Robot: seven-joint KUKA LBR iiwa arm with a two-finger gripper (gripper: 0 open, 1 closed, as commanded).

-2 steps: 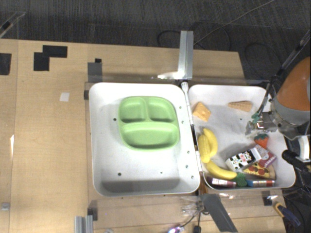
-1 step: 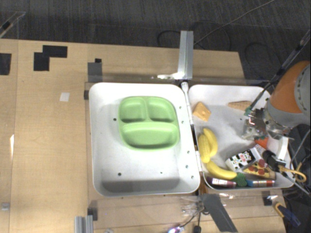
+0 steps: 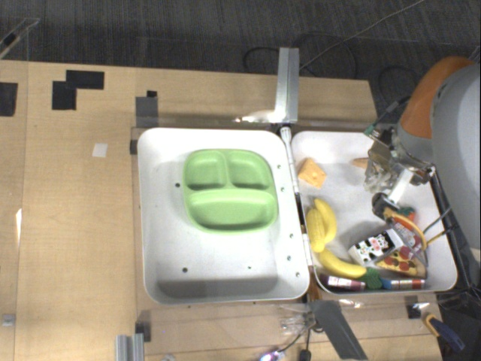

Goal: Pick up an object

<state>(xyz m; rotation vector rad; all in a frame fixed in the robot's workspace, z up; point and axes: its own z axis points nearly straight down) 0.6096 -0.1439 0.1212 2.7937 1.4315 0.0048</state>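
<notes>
My gripper point(image 3: 382, 173) hangs over the upper right part of the right bin point(image 3: 346, 194), below the orange band of the arm point(image 3: 436, 96). A small tan piece point(image 3: 361, 162) lies just left of it. Further left sits an orange-yellow block point(image 3: 312, 174). Two bananas point(image 3: 323, 224) point(image 3: 340, 264) lie along the bin's left and lower side. A black-and-white box point(image 3: 373, 247), a pile of small colourful pieces point(image 3: 403, 256) and markers point(image 3: 361, 283) crowd the lower right corner. I see nothing held in the gripper.
The left bin point(image 3: 161, 224) holds a green divided tray point(image 3: 229, 188). A metal post point(image 3: 288, 89) stands behind the wall between the bins. Cables point(image 3: 432, 228) run along the right bin's right rim, beside the arm.
</notes>
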